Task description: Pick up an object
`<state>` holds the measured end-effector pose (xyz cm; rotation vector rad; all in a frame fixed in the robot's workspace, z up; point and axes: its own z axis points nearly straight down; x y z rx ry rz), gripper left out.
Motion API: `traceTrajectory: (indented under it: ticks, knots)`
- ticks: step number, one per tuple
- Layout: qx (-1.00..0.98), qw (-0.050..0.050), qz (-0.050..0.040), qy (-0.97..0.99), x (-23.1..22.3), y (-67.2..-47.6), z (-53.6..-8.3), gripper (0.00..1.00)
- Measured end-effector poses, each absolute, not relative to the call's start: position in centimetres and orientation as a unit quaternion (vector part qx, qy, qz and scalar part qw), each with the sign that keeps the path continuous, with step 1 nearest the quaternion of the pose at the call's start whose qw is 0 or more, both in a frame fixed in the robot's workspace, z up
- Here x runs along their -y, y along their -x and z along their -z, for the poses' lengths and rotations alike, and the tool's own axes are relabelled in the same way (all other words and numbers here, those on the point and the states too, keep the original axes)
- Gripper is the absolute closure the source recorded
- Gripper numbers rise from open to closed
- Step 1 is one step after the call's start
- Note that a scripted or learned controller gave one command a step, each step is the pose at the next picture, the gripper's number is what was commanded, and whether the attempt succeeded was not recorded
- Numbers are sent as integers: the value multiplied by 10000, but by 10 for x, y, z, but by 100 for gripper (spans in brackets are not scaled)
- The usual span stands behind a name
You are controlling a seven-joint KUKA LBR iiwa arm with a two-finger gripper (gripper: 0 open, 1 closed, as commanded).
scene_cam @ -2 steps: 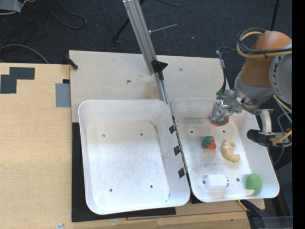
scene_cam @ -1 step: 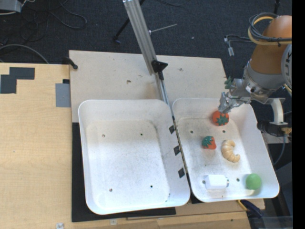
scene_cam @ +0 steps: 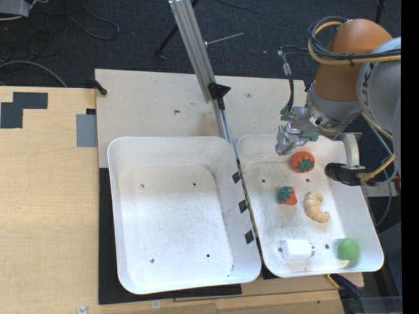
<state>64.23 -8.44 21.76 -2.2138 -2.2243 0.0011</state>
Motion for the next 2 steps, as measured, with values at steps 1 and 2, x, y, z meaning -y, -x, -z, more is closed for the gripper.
traceTrajectory:
  ticks: [1, 2]
  knots:
    - [7090, 11, 5, 7052, 23, -652, -224, 100]
    - [7088, 14, 1, 7054, -35, -658, -217, 100]
